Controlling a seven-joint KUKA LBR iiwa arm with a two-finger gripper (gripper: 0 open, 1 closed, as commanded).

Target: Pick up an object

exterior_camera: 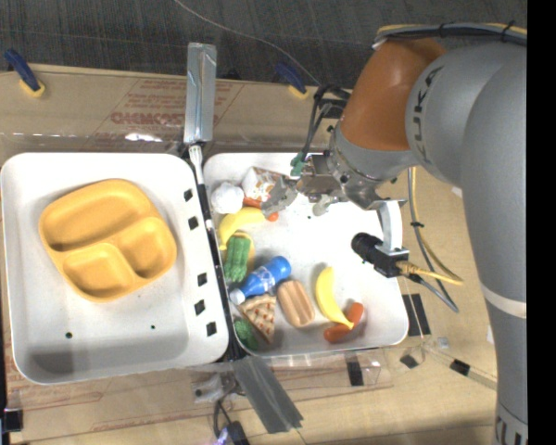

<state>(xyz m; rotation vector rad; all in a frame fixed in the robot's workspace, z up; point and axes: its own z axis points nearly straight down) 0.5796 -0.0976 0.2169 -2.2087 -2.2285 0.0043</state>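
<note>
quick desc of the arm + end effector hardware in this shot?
Grey rounded arm with a glossy orange band above the wrist and dark lettering beside it. Metallic gripper assembly with thin black cables looping at its top; a black cylindrical part with yellow wires alongside.

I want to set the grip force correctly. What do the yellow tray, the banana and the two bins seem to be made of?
The yellow tray looks like moulded plastic with a dull finish: even colour, rounded compartments. The banana seems to be toy plastic, smooth and slightly glossy, though rubber is possible. The left bin and right bin look like thin white plastic with soft rounded rims.
</note>
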